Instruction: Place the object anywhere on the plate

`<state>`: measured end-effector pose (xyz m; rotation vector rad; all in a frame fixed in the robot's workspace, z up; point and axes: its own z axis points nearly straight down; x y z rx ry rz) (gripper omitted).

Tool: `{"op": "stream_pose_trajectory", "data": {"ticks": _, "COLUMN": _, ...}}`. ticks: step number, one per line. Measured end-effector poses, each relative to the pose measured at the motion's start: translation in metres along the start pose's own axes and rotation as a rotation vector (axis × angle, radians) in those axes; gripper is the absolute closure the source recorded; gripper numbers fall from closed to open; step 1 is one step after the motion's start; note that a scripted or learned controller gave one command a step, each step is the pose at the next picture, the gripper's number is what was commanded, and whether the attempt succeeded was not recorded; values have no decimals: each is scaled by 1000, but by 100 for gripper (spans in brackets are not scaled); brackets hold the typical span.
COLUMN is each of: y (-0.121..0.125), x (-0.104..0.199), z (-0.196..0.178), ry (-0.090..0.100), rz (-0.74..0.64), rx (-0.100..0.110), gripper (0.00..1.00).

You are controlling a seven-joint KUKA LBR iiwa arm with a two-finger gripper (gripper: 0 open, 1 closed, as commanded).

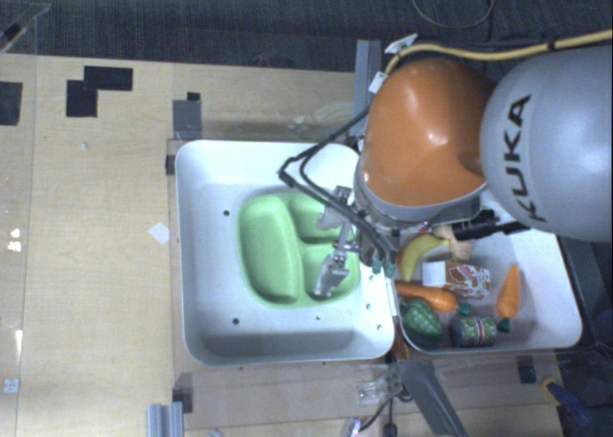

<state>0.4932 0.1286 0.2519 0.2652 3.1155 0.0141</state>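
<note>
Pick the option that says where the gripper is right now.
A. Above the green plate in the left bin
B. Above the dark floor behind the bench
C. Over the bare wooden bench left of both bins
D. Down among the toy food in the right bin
A: the gripper sits over the right part of the green plate, inside the left bin.

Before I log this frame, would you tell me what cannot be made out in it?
- Gripper over the green plate: its tips blur against the plate, so any held object is unreadable.
- Right bin: its far half is hidden under the arm.
- Banana: upper end covered by the wrist.
</note>
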Motion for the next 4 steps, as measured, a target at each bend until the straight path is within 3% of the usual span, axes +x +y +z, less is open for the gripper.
{"op": "stream_pose_trajectory", "data": {"ticks": 1, "y": 2, "x": -2, "z": -10, "ry": -4, "rz": 3, "rx": -4, "gripper": 100}}
{"op": "stream_pose_trajectory", "data": {"ticks": 2, "y": 2, "x": -2, "z": -10, "ry": -4, "rz": 2, "rx": -4, "gripper": 0}}
{"op": "stream_pose_trajectory", "data": {"ticks": 3, "y": -14, "x": 1, "z": -54, "ry": 6, "rz": -66, "rx": 7, "gripper": 0}}
{"op": "stream_pose_trajectory", "data": {"ticks": 4, "y": -12, "x": -2, "z": -64, "ry": 0, "rz": -67, "rx": 4, "gripper": 100}}
